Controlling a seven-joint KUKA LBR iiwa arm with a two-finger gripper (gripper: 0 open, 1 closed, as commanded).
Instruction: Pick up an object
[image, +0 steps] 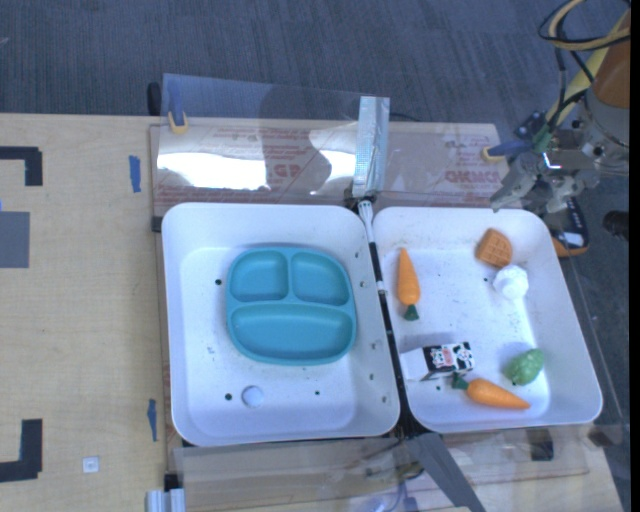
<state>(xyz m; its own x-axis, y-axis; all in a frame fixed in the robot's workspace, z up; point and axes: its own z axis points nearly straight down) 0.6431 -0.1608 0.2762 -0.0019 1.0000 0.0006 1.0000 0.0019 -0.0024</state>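
**A:** What is there to pick from?

**B:** All of it lies in the right bin (572, 345). One carrot (407, 279) near the left wall, orange, its green tip pointing toward the front. A second carrot (494, 393) at the front, lying nearly flat across, its green end just beside a small black-and-white carton (441, 359). The carton lies on its side near the bin's left wall.

**A:** And on the far side?

**B:** An orange-brown ridged piece (494, 247), like a bread roll, near the back right corner. A white lump (512, 283) sits just in front of it, touching or nearly so. A green leafy lump (524, 365) rests by the right wall, just above the second carrot's thick end.

**A:** The left bin?

**B:** The left bin (190, 300) holds a teal plate (291, 304) with three sections, two small ones at the back and one long one at the front, nothing in them. A small pale disc (252, 397) lies near the front left corner.

**A:** Where is the gripper?

**B:** The gripper (548, 178) hangs beyond the right bin's back right corner, above the rim, well apart from every object. Nothing is in it. I cannot tell whether it is released or clenched; it is a blur of grey parts.
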